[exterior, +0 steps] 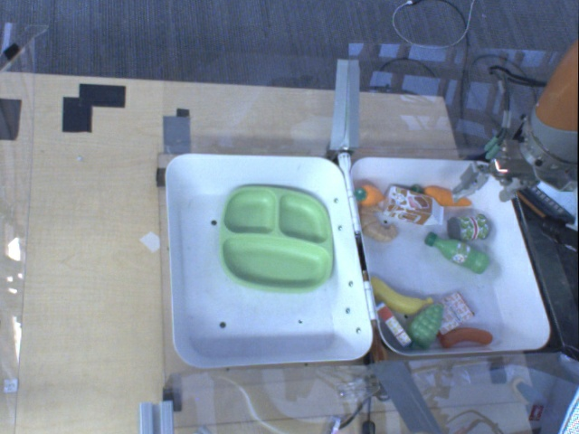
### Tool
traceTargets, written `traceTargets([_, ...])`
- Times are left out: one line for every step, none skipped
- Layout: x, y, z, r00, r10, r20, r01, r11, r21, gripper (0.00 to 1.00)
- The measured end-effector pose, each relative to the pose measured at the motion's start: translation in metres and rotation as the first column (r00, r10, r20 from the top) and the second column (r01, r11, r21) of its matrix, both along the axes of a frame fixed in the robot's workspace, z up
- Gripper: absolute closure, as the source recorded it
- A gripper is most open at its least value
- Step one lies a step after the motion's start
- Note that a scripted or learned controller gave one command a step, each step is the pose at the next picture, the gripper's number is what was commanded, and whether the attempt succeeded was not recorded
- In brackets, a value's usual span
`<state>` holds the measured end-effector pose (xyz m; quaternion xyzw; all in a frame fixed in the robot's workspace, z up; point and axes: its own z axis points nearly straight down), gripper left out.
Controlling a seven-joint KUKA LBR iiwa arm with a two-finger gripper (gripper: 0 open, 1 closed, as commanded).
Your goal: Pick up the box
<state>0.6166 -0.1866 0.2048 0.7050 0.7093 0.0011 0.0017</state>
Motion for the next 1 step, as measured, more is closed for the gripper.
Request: traceTargets([-0.0754,0.0226,-0.0616,1.0,-0.011,-0.001,0.011,1.0,0.001,0.0])
